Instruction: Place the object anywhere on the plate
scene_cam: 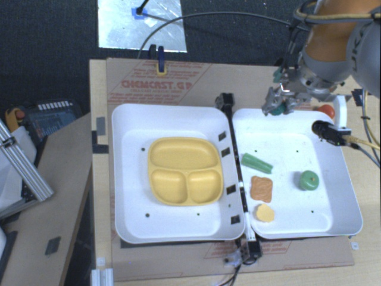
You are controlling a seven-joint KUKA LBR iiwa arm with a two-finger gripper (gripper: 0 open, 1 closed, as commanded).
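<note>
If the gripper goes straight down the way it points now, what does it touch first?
Probably the bare floor of the right bin near its back edge. The gripper hangs over that spot; the green stick lies nearer the front, apparently off this line. Depth is uncertain.

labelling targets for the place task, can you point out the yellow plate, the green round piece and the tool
yellow plate (178, 155): camera view, floor of its long upper compartment
green round piece (309, 180): camera view, middle of its top
tool (280, 108): camera view, tip end above the right bin's far edge
</note>
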